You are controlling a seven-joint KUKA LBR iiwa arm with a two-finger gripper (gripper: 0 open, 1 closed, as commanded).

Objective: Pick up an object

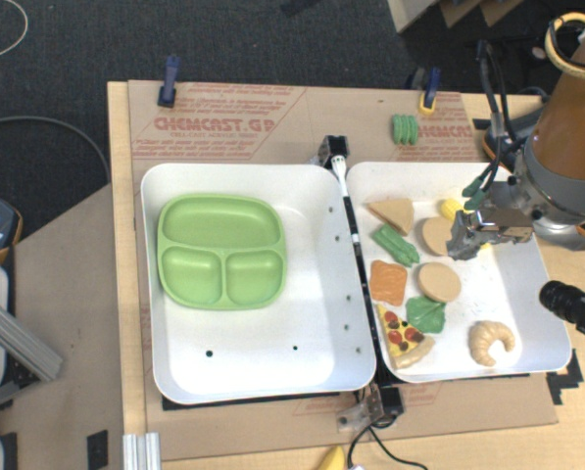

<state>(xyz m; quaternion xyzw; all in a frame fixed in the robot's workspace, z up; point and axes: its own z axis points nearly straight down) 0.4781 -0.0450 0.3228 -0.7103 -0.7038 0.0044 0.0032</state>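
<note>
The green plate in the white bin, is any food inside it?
No. The green plate shows three bare sections. The toy food, like the croissant and pizza slice, lies in the right bin. What is under the plate is hidden.

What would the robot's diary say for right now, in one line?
gripper: low in right bin, beside round cookie | holding: cannot tell | green divided plate: left bin

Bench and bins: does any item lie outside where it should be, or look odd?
One thing stands out: a small green ridged toy piece lies on the brown cardboard bench top, behind the right white bin, outside both bins. The other toy foods lie inside that bin; the green divided plate sits flat.
</note>
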